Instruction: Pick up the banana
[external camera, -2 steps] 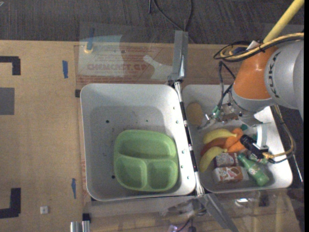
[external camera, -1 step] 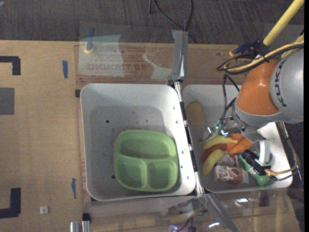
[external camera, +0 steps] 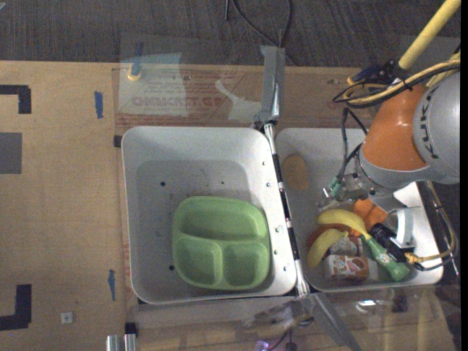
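Nearest, along the front wall of the right bin (external camera: 365, 284): a small printed packet (external camera: 346, 266), with a dark bottle with a green tip (external camera: 386, 253) just beside it. Level with these in the left bin (external camera: 126, 196): a green divided plate (external camera: 219, 243), lying flat.

Just behind the packet, the banana (external camera: 326, 246). Lies on the floor of the right bin, curved, with a second yellow curve (external camera: 342, 218) touching it above; hard to say whether one fruit or two. Crowded by something red on the left and something orange (external camera: 374, 213) on the right. A white cup-like thing (external camera: 404, 225) further right.

Behind that, the gripper (external camera: 349, 190), hanging near the upper yellow curve. Largely covered by the wrist, so cannot tell how the jaws stand. Nothing yellow seen between them.

Farther back, a tan disc (external camera: 295, 172) by the bin's left wall, apart from the rest. Then the arm's orange band (external camera: 395, 134), cables and a yellow rod (external camera: 437, 22).

Judged from this: approach roughly made, grasp not shown, lift not done. Left to do: close on the banana and raise it out of the clutter.
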Robot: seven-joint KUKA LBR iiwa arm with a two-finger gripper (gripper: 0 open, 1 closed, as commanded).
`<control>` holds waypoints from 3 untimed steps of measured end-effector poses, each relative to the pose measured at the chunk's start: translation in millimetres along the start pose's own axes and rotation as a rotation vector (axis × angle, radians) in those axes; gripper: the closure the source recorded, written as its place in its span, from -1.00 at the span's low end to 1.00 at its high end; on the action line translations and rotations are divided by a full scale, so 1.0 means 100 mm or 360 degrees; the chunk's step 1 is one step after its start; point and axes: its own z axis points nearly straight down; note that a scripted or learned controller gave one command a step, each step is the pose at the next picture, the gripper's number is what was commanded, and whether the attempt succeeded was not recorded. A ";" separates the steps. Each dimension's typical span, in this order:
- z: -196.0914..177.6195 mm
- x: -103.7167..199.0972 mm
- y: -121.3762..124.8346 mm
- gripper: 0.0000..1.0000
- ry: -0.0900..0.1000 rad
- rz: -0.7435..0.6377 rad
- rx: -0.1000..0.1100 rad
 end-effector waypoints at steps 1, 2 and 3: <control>0.00 0.00 0.00 -1.00 0.0000 0.0000 0.0001; 0.10 0.00 -0.50 -1.00 0.0006 0.0018 0.0005; -0.46 -0.34 -0.57 -1.00 0.0010 -0.0138 0.0020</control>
